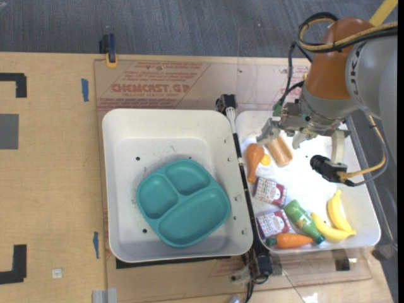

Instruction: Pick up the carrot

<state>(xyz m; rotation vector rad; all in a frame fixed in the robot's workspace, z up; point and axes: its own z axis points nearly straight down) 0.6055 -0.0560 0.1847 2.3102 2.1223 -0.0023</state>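
Grey arm (372, 62) from right, tool (285, 134) pointing down.

Orange carrot (293, 240), yellow banana (339, 212), teal plate (183, 202), white bins (120, 169)

A tan bench (50, 188) bears a brown printed sheet (158, 84); on that sheet sit two white bins, the left bin (120, 188) touching the right bin (366, 223).

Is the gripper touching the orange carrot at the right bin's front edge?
Apart. The camera view shows the gripper at the bin's far end, with pouches between it and the orange carrot.
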